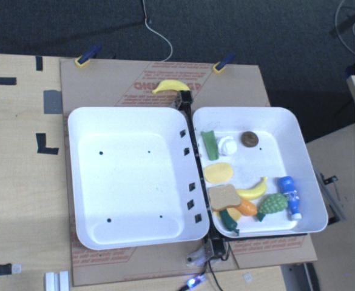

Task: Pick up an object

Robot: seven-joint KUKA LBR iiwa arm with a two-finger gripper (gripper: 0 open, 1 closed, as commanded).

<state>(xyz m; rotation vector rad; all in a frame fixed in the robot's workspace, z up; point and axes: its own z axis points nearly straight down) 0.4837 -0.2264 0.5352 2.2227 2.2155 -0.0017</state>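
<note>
Presently, from the left: the wooden bench is showing several black tape marks on its surface. A brown cardboard sheet is lying on it beneath both bins, and two yellow-and-blue clamps are sitting at its far edge, the left clamp well apart from the right clamp. A thin cable is running down from the top towards that edge. A yellow curved piece is lying on the cardboard outside the bins, just beyond where they meet.

The left bin is sitting beside the right bin, their inner walls touching.

The objects available for picking are all lying in the right bin. A green block is lying along the inner wall, with a small white item just beside it and a brown round item near that. A yellow oval piece is lying below the green block. A tan bread slice is lying nearer the front, touching a banana. An orange item and a dark green item are crowding the slice's front edge. A green bumpy item is lying between the orange item and a blue bottle, which is lying on its side near the outer wall.
</note>
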